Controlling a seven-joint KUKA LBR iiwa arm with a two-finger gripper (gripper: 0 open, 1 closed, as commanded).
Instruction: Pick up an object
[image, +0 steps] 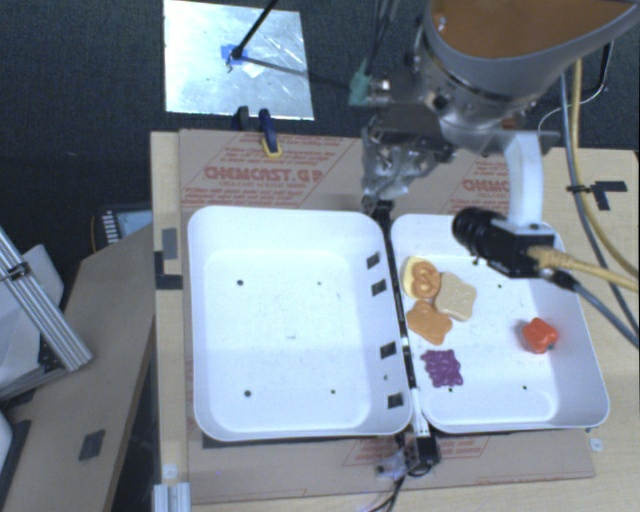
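Pretzel (421, 278), toast slice (457, 297), orange-brown piece (428, 322), purple grape cluster (441, 367) and red-orange vegetable (539, 335): five small toy foods, any of which could serve as the object to pick up, all lying in the right bin (580, 400) at the centre right of the frame. The first three touch or overlap in a tight cluster just beside the divider between the bins. The grapes lie a little below them and the vegetable sits apart, toward the right wall. The left bin (200, 330) sits alongside, and the two bins appear to be joined by small dark clips (387, 350) along their shared edge, probably to stop them sliding. Both rest on a cardboard sheet (260, 172) with red lettering. The gripper (383, 195) hangs at the upper centre of the frame, over the far end of the divider and above the cluster in the picture, not over any toy. It carries nothing that can be seen, and whether it is released or clenched cannot be told from this angle. The lone vegetable looks the easiest target, since nothing crowds it, while the touching pieces risk being nudged together
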